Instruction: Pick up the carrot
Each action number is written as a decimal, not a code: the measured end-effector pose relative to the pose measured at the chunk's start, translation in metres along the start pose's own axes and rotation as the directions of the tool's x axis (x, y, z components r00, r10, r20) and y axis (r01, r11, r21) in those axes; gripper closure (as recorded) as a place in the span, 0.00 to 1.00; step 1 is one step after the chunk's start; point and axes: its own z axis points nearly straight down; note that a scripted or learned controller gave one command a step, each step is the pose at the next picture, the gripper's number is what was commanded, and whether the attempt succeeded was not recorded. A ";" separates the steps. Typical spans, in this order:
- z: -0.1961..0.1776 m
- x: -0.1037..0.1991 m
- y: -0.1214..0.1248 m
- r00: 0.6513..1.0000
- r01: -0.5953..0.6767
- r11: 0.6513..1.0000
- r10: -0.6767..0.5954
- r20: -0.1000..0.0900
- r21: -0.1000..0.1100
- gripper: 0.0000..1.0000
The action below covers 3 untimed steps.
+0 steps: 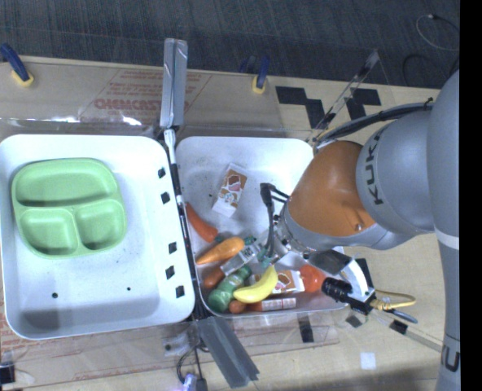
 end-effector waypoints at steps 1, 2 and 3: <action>-0.009 0.003 0.001 1.000 0.008 1.000 -0.008 -0.009 0.004 1.00; -0.019 0.002 0.002 1.000 0.013 1.000 -0.013 -0.008 0.003 1.00; -0.019 0.002 0.002 1.000 0.013 1.000 -0.013 -0.008 0.003 0.00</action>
